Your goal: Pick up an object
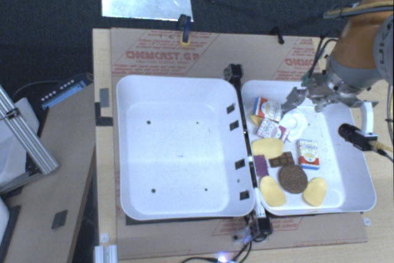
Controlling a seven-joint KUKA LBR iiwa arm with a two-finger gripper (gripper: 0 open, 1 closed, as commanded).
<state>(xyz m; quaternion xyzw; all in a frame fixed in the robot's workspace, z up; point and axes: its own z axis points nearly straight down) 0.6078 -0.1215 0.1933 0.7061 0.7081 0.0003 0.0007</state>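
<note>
Gripper (pixel 300 97) low over right bin (pixel 360 178), finger state impossible to tell. Small carton (pixel 267 109) just left, white cup (pixel 294 122) directly below, touching neither. Best to centre over one item, descend straight, avoid crowding neighbours.

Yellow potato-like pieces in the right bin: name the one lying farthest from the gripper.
The yellow piece at the bin's lower left, left of the brown round cookie; the other two lie nearer the gripper.

A robotics lab: white bins (pixel 178 86) clamped on a cardboard-covered bench (pixel 160 49), cables about.
</note>
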